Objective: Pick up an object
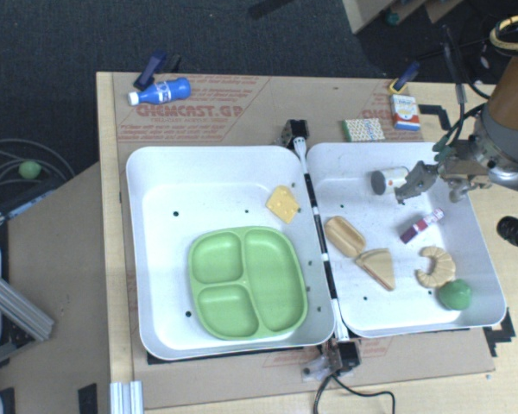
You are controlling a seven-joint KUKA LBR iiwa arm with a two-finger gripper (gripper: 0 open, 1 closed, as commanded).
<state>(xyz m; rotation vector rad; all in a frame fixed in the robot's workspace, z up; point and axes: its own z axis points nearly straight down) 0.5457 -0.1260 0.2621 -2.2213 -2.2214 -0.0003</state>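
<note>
small tube (420, 225) in right bin (388, 310): looks light, stiff, likely to roll; take it across the middle. tool (409, 190) hangs near it; you cannot tell whether it is apart or together.

Red print on the cardboard sheet (259, 121); you can read little else.
At 11 o'clock from the bins you can read large red lettering on the sheet, roughly "GEMCAST.GR", with the last letters doubtful. The finer red line above it is too small to read. Print on the small box (404, 110) at 1 o'clock and on the blue-and-white bottle (160, 91) is illegible.
</note>
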